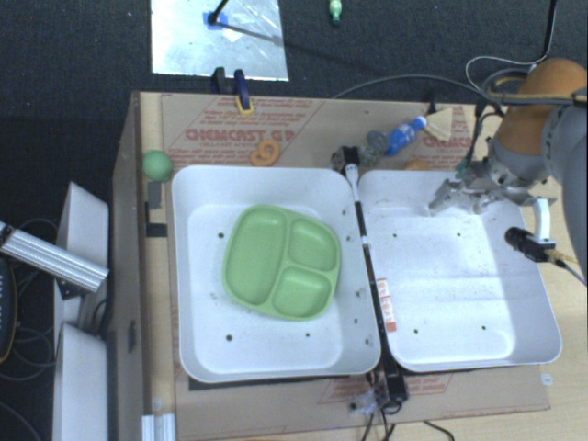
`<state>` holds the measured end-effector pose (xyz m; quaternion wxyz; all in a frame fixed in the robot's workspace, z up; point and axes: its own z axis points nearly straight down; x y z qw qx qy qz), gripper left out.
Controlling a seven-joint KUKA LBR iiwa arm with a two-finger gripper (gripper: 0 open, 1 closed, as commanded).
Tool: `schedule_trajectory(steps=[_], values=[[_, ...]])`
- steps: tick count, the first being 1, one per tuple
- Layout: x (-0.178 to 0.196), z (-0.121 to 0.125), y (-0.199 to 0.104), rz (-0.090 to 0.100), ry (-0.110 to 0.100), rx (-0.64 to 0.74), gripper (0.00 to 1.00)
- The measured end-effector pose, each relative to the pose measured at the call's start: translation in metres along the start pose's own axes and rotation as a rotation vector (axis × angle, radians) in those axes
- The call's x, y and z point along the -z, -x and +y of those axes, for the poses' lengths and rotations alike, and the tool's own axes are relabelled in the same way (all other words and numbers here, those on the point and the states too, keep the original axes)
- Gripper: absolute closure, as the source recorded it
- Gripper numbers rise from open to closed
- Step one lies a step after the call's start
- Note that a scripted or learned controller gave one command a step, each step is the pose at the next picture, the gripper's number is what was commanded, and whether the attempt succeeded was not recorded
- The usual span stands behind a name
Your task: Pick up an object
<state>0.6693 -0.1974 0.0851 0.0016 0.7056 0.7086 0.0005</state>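
Gripper (447, 197), a metal two-finger unit on the grey arm (560, 150) w/ orange band, sits over the far part of the shallow white right-hand bin (459, 292). It is well to the right of the pale green three-compartment plastic plate (280, 263) and a bit farther back. View angle is poor: can't tell how far open it is or whether it has hold of anything. It is well apart from the plate.

The plate is the item to pick. It lies flat approx mid of the shallow white left-hand bin (207, 338), slightly rotated. Its two small compartments are on the gripper side and the big one faces away. White bin floor shows all round it, so it touches no wall.

Btwn plate and gripper are the two bins' raised rims, w/ a thin black-and-white strip (364, 242) running along the seam.

Other items are outside the bins, behind the plate, on the brown printed cardboard sheet (303, 118):
- Orange ring-shaped piece (265, 152), just behind the plate.
- Blue-and-white plastic bottle (404, 137), on its side, behind and to the right.
- Tan wedge (448, 123), further right of the bottle.
- Round green ball (156, 164), behind-left of the plate, by the bin corner.
- Blue clamp w/ yellow tip (242, 91), further back at the cardboard edge.

Past the cardboard, on dark carpet, are a shiny silver sheet (184, 35) and a small green bottle-like item (335, 7) to its right.
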Motion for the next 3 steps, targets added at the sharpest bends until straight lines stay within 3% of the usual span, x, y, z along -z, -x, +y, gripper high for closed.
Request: schedule_trajectory(steps=[3], values=[[0.0004, 0.0001, 0.004, 0.0, 0.001, -0.002, 0.0]])
